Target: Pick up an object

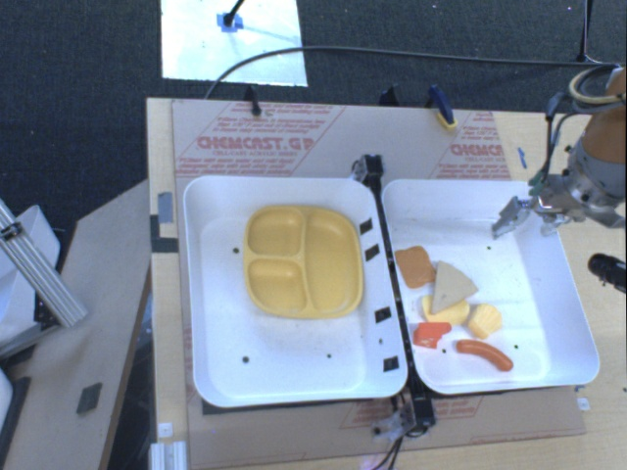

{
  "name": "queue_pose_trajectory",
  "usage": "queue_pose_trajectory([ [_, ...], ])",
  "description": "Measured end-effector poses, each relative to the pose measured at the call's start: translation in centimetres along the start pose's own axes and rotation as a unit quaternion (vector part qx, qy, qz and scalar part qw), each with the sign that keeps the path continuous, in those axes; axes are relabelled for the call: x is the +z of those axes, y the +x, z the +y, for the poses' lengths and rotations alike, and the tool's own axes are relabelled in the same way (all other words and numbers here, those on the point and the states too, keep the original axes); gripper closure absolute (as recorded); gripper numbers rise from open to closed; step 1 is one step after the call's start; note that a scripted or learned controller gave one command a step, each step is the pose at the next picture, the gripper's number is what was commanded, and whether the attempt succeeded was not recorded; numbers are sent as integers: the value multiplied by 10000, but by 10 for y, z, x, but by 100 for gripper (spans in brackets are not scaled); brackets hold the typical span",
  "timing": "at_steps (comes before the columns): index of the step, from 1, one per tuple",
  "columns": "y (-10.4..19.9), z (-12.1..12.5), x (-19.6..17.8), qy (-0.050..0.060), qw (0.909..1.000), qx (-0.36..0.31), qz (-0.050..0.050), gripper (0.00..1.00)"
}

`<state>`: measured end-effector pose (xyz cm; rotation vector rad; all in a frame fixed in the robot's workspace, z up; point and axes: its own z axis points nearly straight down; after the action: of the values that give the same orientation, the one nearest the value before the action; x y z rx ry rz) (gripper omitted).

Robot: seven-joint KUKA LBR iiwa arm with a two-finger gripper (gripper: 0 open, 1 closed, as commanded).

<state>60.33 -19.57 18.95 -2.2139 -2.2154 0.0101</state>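
Above the right bin's far right corner, the gripper (521, 213) hangs from the grey arm (598, 155), which enters from the right. Its metal fingers (506, 216) point left over the bare floor of the right bin (549, 292), but whether they are spread or closed cannot be told from this slant. Nothing shows between them.

Well apart from the gripper, toward the near left of the same bin, a cluster of toy food lies together. A brown toast-like slice (414, 265) sits closest to the divider; just beside it, a tan wedge (453, 284) overlaps a pale yellow piece (443, 310). A small yellow lump (484, 319) rests to the right of these, a red-orange piece (430, 334) lies in front of them, and an orange-red sausage (484, 353) lies nearest the front rim.

Left of the divider, the left bin (220, 360) holds a yellow divided plate (303, 260), lying flat near its middle with three compartments.

Both bins rest on a sheet printed with red lettering (257, 145) on the tabletop (167, 145). A blue clamp (442, 106) sits at the sheet's far edge, and a black cable (294, 55) curves across the dark floor beyond.
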Motion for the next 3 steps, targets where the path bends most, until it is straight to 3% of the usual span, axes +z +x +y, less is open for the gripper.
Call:
queue_pose_trajectory([
  [1,1,3,-8,-66,10000,-17,-14,0],
  [3,6,6,105,-53,10000,-13,-12,0],
])
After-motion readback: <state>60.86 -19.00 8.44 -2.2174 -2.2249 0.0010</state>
